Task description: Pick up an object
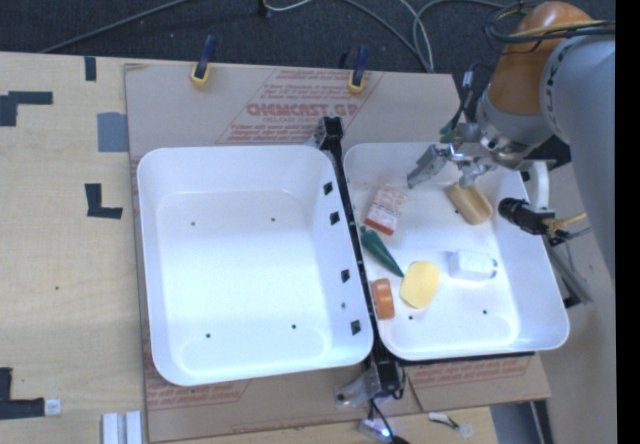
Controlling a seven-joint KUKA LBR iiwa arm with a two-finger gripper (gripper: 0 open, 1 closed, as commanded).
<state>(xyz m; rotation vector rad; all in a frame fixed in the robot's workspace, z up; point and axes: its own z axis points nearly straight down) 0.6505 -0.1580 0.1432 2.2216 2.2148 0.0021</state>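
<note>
One tan, cork-like cylinder (470,202) lies tilted beside the wide-spread, empty pincer (447,168).

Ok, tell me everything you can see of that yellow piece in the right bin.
The yellow piece is a smooth, rounded, slightly lopsided disc, pale yellow, plastic or foam by its look, with no markings visible. It lies flat on the floor of the right bin, in the lower left part. The orange object lies just to its left and the green tool just above-left; whether either touches it I cannot tell. A white block lies apart on its right. The gripper is well away, near the bin's top.
</note>
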